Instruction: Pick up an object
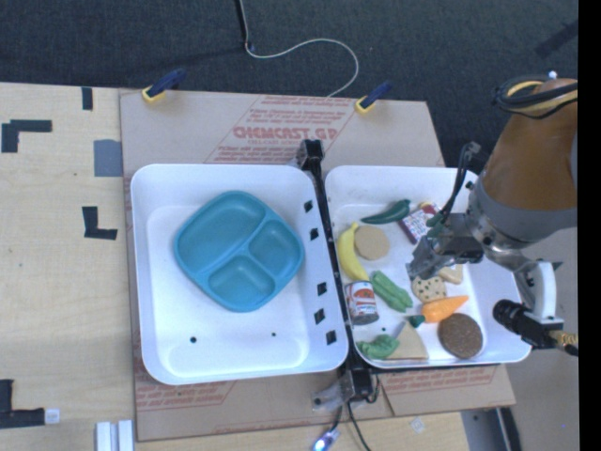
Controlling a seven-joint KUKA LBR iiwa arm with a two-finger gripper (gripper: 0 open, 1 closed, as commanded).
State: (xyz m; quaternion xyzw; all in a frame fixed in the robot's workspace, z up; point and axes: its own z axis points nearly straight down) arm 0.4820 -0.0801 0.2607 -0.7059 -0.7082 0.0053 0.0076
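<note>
Hovering low over the right bin, gripper poised above a spotted cracker beside the carrot; claw state impossible to tell, nothing visibly lifted. Pick apparently not yet made.

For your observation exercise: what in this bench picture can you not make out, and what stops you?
- Gripper, camera view: too small and dark to tell its state.
- Cracker-like piece: partly covered by the gripper.
- Can: label too small to read.
- Arm: cut off by the right edge.
</note>
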